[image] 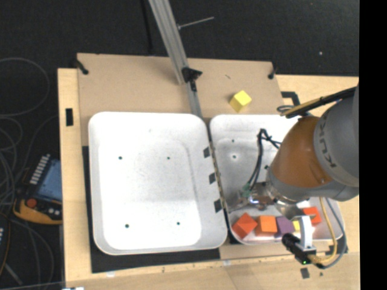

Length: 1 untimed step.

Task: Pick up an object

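Claw (261, 199) low in right bin (233, 139), grip unclear; orange block (245, 225) just below-left.

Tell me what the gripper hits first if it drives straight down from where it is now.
Probably the purple block or the orange block beside it in the right bin; the gripper hangs just above that cluster. Depth is unclear, so which comes first is uncertain.

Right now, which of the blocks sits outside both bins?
The yellow block, alone on the board behind the right bin. The orange and purple blocks lie inside that bin.
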### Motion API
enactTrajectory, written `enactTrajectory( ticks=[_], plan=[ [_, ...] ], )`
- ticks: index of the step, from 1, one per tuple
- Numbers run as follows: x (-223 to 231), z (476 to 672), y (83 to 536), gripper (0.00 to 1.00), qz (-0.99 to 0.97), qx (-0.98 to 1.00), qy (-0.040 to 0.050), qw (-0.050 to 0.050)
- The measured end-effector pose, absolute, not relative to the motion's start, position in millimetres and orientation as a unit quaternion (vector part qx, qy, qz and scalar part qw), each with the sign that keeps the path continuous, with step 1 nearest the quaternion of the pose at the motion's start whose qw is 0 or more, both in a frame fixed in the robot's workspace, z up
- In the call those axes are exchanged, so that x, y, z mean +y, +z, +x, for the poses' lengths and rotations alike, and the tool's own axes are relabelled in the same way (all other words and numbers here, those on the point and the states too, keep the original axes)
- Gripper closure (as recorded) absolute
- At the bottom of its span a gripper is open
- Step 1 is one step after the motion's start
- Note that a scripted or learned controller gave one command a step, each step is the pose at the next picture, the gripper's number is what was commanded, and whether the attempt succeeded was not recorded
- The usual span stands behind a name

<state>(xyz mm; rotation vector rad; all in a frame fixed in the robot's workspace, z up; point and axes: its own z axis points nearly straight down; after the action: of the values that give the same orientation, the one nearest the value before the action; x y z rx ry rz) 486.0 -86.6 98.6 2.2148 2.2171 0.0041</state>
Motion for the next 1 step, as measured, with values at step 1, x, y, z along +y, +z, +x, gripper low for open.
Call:
enactTrajectory(
  ticks=[1],
  plan=[
    [-97.7, 485.4, 98.0, 0.00, 0.708, 0.707, 0.0018, 0.002]
  ],
)
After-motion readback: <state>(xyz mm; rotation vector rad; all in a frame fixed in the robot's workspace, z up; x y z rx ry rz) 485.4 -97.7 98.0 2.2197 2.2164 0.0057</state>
